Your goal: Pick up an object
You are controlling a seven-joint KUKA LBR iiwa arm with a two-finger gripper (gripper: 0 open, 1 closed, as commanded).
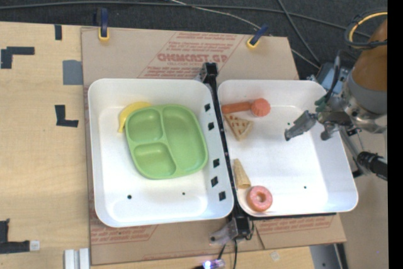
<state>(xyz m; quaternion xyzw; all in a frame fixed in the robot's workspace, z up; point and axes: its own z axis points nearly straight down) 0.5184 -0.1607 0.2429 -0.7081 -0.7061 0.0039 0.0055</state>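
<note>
Right bin (327,195): one pink donut (259,198), one cone (242,173), one waffle piece (238,127), one orange-red stick toy (247,108). Left bin (101,154): one green tray (165,140) over one banana (129,113). Gripper (312,126) fingers spread apart, nothing between them, above bare floor right of the stick toy and waffle, apart from both.

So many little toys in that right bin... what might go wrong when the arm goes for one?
The waffle piece touches the orange-and-pink toy, so a grab might catch both or neither. The donut and cone sit near the bin wall, which may block the end effector.
</note>
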